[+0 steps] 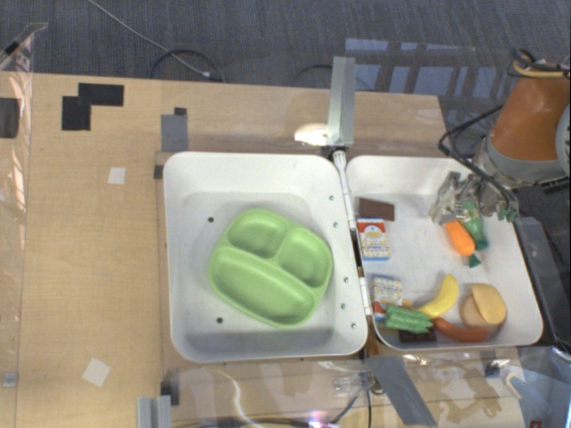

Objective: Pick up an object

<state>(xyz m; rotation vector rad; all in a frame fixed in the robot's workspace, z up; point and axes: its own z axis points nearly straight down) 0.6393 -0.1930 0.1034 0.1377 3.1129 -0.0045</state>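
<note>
Hovering near the right bin (533,279) rim — tool (457,205), grip unclear — above carrot (459,237).

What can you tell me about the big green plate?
The green plate is a smooth, plastic-looking dish with rounded corners, light green all over. It has three hollows: one long one along its near side and two smaller ones behind it. It lies flat, right way up and turned at a slant, in the middle of the left bin. It rests on the bin's floor, well away from the walls, and nothing lies in its hollows or touches it.
</note>
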